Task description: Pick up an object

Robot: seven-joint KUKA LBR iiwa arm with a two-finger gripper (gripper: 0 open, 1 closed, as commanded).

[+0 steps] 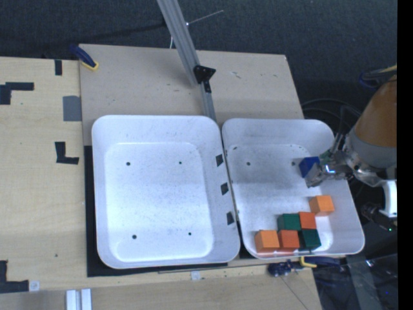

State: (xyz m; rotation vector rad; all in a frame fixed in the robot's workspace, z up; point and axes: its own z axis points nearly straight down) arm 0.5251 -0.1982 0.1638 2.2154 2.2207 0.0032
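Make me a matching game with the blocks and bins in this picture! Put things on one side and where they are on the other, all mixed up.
Things:
1. blue block
2. lone orange block
3. green block
4. left bin

Places:
A. apart from the cluster, near the right bin's right wall
B. in the cluster at the right bin's near edge
C. by the gripper
D. beside the bin with blocks

Pairs: 1-C, 2-A, 3-B, 4-D

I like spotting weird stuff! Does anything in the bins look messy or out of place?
Nothing is spilled or broken. The blocks sit huddled in the near corner of the right bin, with one orange block a little apart. A blue block is up at the gripper.
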